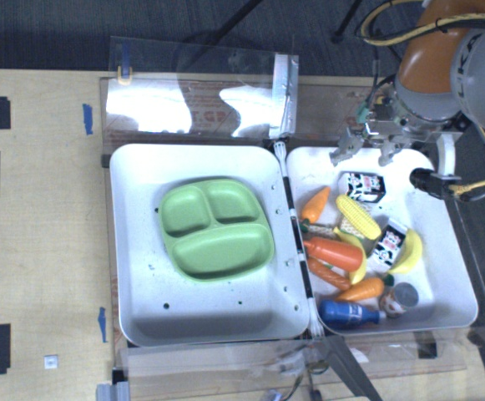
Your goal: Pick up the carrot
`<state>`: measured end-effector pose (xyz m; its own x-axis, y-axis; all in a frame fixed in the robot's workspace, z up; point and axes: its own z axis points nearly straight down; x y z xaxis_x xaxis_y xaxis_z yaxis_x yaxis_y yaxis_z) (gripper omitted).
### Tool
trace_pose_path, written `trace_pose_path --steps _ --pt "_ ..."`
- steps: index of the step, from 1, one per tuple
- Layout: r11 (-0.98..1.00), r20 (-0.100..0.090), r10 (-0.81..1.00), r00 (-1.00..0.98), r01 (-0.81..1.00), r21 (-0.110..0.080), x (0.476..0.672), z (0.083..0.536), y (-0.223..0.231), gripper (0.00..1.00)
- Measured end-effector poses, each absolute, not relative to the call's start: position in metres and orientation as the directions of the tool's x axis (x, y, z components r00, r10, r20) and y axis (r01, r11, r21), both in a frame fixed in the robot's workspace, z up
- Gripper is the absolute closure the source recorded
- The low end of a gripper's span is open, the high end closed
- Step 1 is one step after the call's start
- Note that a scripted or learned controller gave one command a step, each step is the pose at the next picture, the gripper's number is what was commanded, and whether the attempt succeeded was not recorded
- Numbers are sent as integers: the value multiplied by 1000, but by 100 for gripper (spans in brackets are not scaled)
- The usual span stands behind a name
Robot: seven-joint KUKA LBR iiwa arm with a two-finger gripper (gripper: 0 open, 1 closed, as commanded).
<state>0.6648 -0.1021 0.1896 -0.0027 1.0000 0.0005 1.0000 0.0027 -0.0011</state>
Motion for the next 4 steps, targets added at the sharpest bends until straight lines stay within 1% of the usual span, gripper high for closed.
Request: trace_pose_path --steps 1,2,3,4 --pt "113 0 994 -113 994 0 589 129 -127 0" --pt "68 0 998 -68 998 4 521 87 -140 0" --pt "426 -4 905 -426 905 6 575 87 -148 0" --pt "396 1 918 -396 918 -1 503 184 -81 0"
